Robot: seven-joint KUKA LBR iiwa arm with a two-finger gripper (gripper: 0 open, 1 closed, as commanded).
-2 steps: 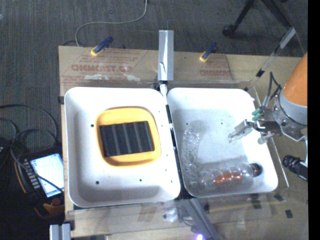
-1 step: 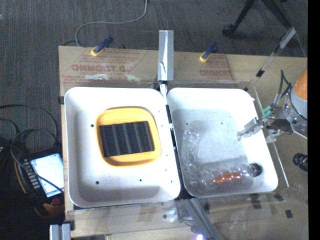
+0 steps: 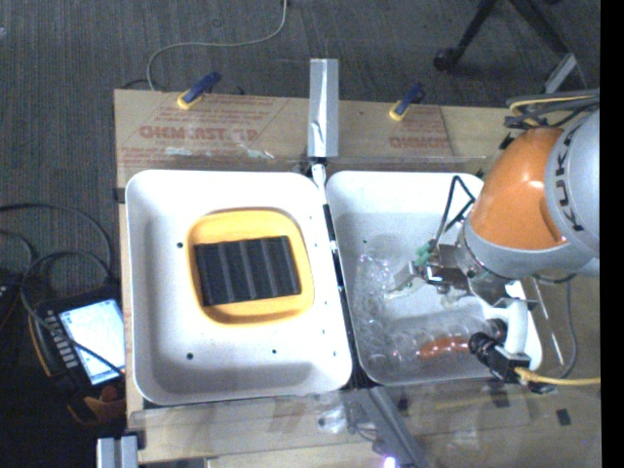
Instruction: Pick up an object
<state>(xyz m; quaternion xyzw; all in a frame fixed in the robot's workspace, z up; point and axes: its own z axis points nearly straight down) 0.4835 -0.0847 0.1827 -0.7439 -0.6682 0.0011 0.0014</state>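
Note:
In the left bin [image 3: 156, 359] lies a yellow-orange tray-like object [image 3: 252, 224] with a black ribbed panel in its middle. The right bin [image 3: 390, 203] holds clear plastic items: a crumpled transparent piece [image 3: 370, 273] and a clear bottle [image 3: 429, 345] with an orange-red part, lying near the bin's front wall. My gripper [image 3: 414, 273] hangs low over the middle of the right bin, right beside the crumpled plastic and just behind the bottle. A small green part [image 3: 423, 254] shows at the gripper. The arm's orange band [image 3: 517, 198] hides the bin's right side.
A metal bar [image 3: 323, 105] stands at the back between the bins. Two blue-yellow clamps [image 3: 198, 89] [image 3: 407, 99] hold the cardboard backing. A tablet-like device [image 3: 88, 334] lies on the floor at the left. Cables run along the right of the arm.

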